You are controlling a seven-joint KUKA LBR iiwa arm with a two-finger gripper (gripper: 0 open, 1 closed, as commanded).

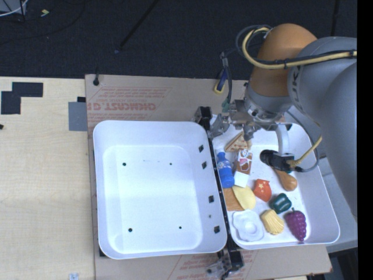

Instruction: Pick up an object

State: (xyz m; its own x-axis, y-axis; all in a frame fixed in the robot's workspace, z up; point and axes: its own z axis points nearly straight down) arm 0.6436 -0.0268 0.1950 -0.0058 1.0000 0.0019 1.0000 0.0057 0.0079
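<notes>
My gripper (243,132) hangs low over the far left corner of the right bin (317,212). Just below it lies a tan wedge-shaped piece (234,142), touching or nearly touching the gripper's tip; I cannot tell whether it is held. Close in front of that lie a blue bottle (225,169) and a small brown and white carton (244,163). The arm's body hides the bin's far right part.
Further forward in the right bin lie a red pepper (262,189), a yellow piece (245,197), a green pepper (280,203), purple grapes (297,224), a corn cob (271,221), a white cup-like item (247,226) and a bread roll (287,181). The left bin (105,185) adjoins it.
</notes>
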